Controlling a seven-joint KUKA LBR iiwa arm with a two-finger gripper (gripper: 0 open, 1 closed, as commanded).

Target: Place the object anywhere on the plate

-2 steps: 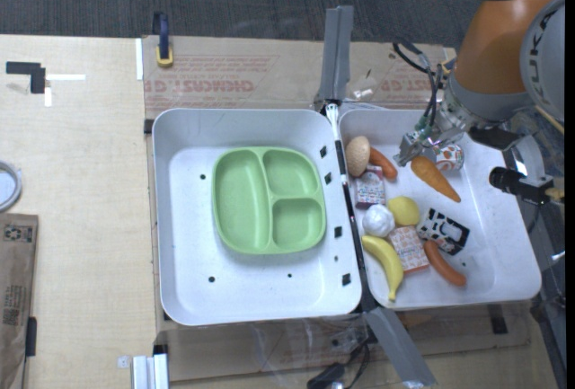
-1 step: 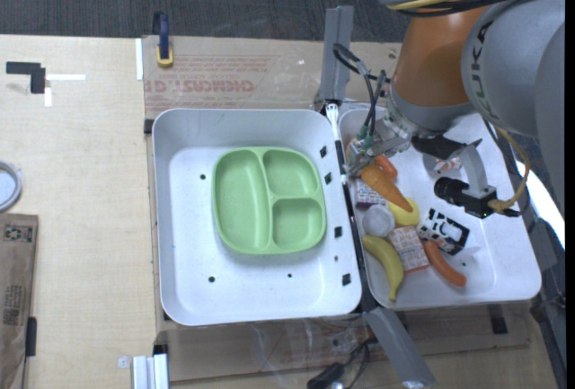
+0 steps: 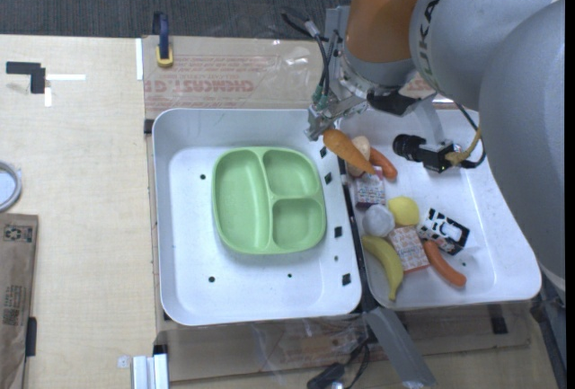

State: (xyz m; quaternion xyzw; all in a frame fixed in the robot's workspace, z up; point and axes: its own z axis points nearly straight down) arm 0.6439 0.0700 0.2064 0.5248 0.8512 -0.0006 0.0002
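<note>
The gripper (image 3: 320, 119) is hovering at the right bin's back-left corner, fingers' spread unclear; one smooth green three-compartment plate (image 3: 269, 198) is lying in the left bin (image 3: 171, 225).

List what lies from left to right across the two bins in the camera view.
Green divided plate → orange carrot → banana → lemon → black-and-white block.

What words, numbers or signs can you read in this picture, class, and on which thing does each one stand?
Red lettering on the clear plastic sheet behind the bins: upside down and too blurred to read.
Recycling sign on the brown paper bag; its small print is too small to read.
Small printed packets in the right bin: print unreadable.
</note>
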